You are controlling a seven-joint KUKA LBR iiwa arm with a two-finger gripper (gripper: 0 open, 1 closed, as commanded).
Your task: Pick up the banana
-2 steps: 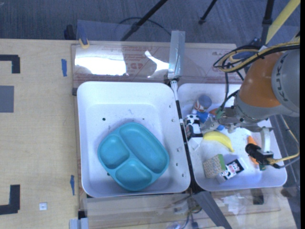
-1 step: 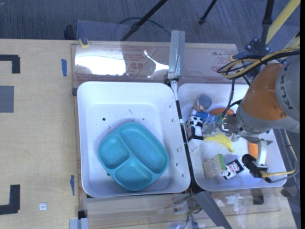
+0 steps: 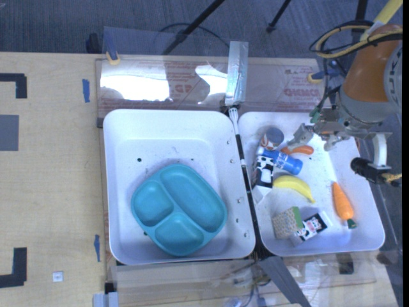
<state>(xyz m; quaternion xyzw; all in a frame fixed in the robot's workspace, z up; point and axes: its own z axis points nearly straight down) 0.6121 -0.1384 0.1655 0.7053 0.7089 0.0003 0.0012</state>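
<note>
The gripper (image 3: 317, 135) hangs over the right bin (image 3: 367, 232) at its 1 o'clock corner; jaw state cannot be determined. The banana (image 3: 293, 187) lies at bin centre, at the gripper's 7 o'clock, apart from it.

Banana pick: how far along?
Done: nothing visible yet. The banana lies flat on the floor of the right bin, between a blue bottle and a carrot. In hand: the gripper is over the bin's back part, above and apart from the banana. Left: move over the banana, descend, grasp and lift.
</note>
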